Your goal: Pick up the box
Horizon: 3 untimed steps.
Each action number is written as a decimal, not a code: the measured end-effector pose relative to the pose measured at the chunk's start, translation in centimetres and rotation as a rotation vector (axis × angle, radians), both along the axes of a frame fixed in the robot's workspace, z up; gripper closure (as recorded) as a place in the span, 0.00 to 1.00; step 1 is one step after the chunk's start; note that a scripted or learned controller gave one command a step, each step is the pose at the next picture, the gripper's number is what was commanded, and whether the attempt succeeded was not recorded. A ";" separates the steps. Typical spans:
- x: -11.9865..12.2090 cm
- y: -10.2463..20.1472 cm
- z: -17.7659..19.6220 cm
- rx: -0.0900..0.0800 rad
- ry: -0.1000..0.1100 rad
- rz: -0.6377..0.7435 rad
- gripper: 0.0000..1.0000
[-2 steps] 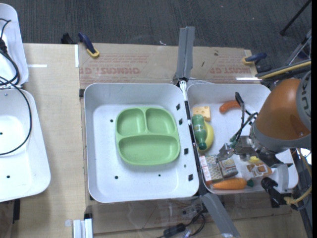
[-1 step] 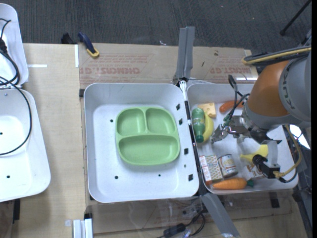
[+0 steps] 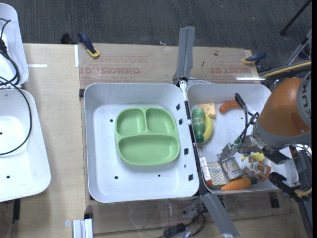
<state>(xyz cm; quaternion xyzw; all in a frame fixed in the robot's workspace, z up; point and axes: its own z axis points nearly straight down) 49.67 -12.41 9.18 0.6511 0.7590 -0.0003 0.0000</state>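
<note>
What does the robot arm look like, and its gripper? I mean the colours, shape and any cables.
The arm is rounded and bulky, with a wide orange band and grey beside it. A thin black cable runs along it. The gripper is a small grey metal part.

The arm [image 3: 292, 114] reached in from the right, its orange band a broad rounded bulk at the frame's right edge. Below the band the grey wrist [image 3: 262, 142] angled down and to the left. The gripper [image 3: 232, 151] hung low at the arm's left end, pointing down-left, with its metal parts and thin cables showing around it. A dark cable looped from the wrist up along the arm's left side.
</note>
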 end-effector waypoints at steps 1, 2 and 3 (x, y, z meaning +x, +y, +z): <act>-1.9 1.8 4.3 0.000 0.000 0.179 0.00; -1.9 1.8 4.3 0.000 0.000 0.179 0.00; -1.8 2.4 0.3 -0.001 -0.005 0.158 0.00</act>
